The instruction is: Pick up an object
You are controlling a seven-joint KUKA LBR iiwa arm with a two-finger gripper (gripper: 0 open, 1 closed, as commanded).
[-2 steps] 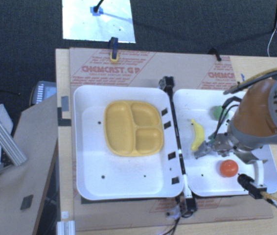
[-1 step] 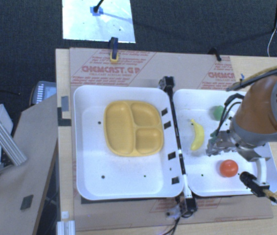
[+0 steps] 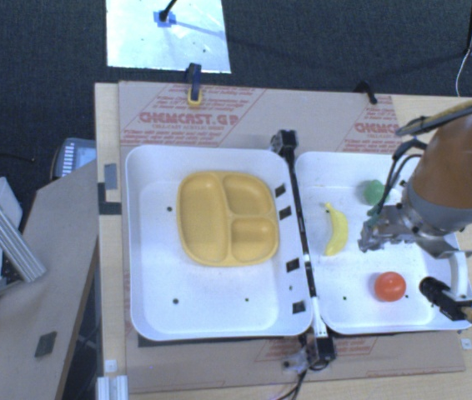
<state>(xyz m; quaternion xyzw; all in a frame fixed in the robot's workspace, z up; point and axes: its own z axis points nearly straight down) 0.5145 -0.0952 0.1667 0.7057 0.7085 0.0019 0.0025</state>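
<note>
my hand [image 3: 372, 233] hangs low over the right bin [image 3: 336, 317], just to the right of the banana [image 3: 335, 229] and below the green object [image 3: 374, 191] near the bin's far wall. i cannot tell from this angle how my hand is set; the wrist and its cables crowd it. nothing shows gripped in it.

the things i could take all lie in this bin: the banana lying lengthwise close to the divider, the green object behind me, and the orange-red ball, maybe a tomato, [image 3: 390, 286] nearer the front wall. the yellow divided plate [image 3: 226, 218] sits in the left bin [image 3: 157, 307], well apart from me.

what worries me: i sit between three targets without being squarely over any. if i close here, i may catch only air, or clip the banana's curved flank and shove it against the divider instead of gripping it. the ball looks round and smooth, so an off-centre pinch would likely squirt it away across the bin floor. the green object is near the wall and partly behind my wrist, so a reach there risks scraping the rim. the cables by my wrist could also snag.
</note>
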